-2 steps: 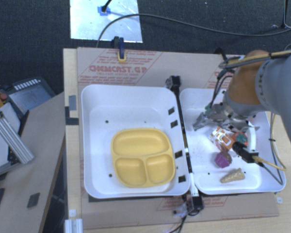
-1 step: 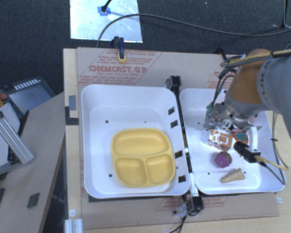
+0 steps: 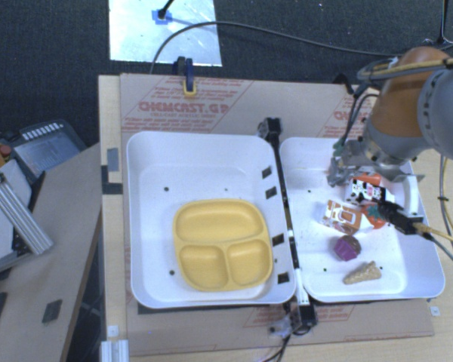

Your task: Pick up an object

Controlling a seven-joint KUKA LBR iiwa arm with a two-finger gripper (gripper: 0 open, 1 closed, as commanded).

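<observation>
I see a small printed orange-and-white carton [image 3: 343, 216] near the right white bin's [image 3: 309, 164] middle, a round purple fruit-like lump [image 3: 346, 248] and tan wedge [image 3: 362, 273] toward its front edge. The gripper [image 3: 340, 170] hovers near the back edge; its state I cannot tell. A yellow divided plastic tray [image 3: 221, 243] fills the left bin [image 3: 147, 172].
</observation>
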